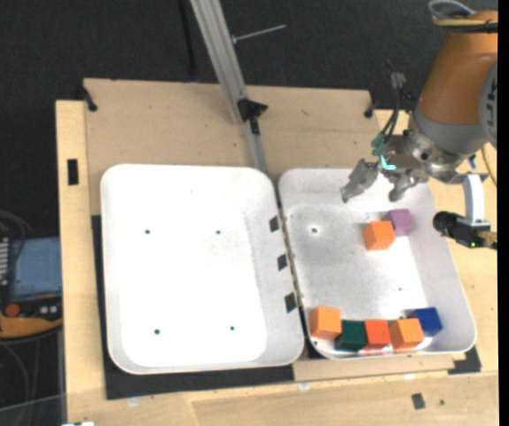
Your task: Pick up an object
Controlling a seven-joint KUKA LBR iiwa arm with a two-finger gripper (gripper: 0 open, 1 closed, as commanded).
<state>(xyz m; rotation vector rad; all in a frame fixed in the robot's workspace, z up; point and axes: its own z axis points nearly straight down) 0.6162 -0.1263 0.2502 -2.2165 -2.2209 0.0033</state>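
My gripper (pixel 380 187) hangs over the far part of the right bin (pixel 334 193), its fingers spread open with nothing between them. Just below it lie an orange block (pixel 379 235) and a small purple block (pixel 402 220), close together. Along the bin's near edge sits a row of blocks: an orange one (pixel 326 321), a dark green one (pixel 353 334), two more orange ones (pixel 378 332) (pixel 406 332) and a blue one (pixel 427 319).
The left bin (pixel 192 264) lies beside the right one, joined by dark clips at the shared edge. A slanted metal post (pixel 223 51) rises behind the bins. A blue box with cables (pixel 33 273) sits off the bench at the left.
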